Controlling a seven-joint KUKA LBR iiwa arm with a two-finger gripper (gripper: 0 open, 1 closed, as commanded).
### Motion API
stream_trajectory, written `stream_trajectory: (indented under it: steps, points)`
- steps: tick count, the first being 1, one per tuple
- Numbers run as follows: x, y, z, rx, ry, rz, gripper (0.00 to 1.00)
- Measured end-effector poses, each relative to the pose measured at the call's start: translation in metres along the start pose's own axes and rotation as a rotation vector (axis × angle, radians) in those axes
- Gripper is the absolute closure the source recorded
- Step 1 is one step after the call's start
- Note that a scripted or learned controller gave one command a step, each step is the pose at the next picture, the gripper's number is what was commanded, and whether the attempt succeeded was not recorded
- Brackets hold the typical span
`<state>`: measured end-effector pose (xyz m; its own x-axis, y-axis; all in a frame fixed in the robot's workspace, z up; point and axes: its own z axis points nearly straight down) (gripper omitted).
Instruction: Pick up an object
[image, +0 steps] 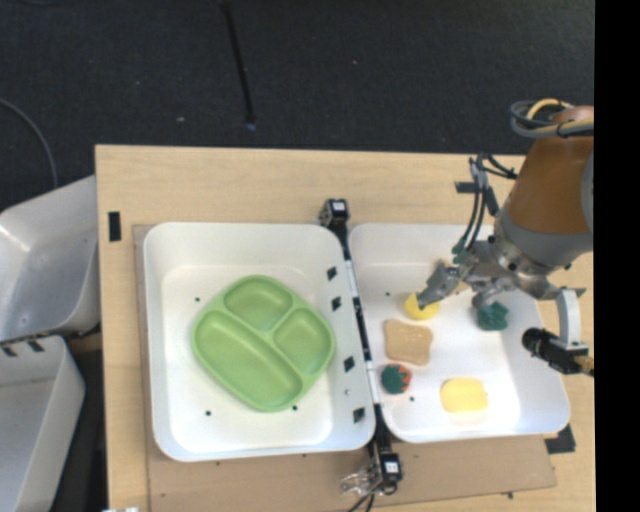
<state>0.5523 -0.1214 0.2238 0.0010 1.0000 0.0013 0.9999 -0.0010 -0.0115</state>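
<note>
While the arm reached in from the right over the right-hand bin (520, 405), its gripper (462, 287) hung low among the objects, one finger angled down toward a small yellow piece (421, 307) and the other near a dark green lump (491, 317). The jaws stood spread apart, with nothing between them.

No single target was fixed by the task, so the nearest candidate looked like the small yellow piece, which lay just under the left finger, near the bin's middle. To do the grasp well, the gripper would probably need to centre over that piece so both fingers straddled it, then descend fully before closing; an off-centre close would likely nudge it aside.

The piece was rounded and bright yellow, partly hidden by the finger. Just below it lay a tan, toast-like slab (408, 342), with a red-and-green toy (396, 378) and a larger yellow block (463, 395) nearer the front. A green divided plate (262, 341) sat in the left bin (165, 420).
</note>
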Motion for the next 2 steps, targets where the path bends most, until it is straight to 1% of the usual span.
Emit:
stream_trajectory:
  steps: [1, 2]
  points:
    - [0.000, 0.003, -0.006, -0.013, -0.002, -0.003, 0.00]
    - [0.000, 0.001, 0.057, -0.006, -0.002, -0.001, 0.00]
